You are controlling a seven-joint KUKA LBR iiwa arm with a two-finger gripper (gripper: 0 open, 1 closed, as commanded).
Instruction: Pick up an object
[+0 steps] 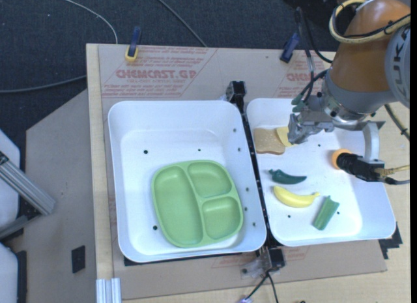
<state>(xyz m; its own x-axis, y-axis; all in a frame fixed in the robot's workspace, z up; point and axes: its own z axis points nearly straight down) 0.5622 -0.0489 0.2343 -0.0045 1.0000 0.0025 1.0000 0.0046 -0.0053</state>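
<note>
Bright, even light from above nearly washes out the left shallow white plastic bin [169, 126], whose walls cast only faint, soft shadows. A dull sheen lies on the arm's rounded orange band [365, 41], up and right of that bin. The dark floor [52, 15] behind it is dim, and fine detail is slightly soft.

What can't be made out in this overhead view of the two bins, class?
1. Pale yellow item beside the bread slice: camera view, partly under the gripper, shape unclear.
2. Orange item: camera view, partly covered by hardware on the arm.
3. Right bin, far right corner: camera view, hidden behind the arm.
4. The arm itself: camera view, cut off by the right edge.
</note>
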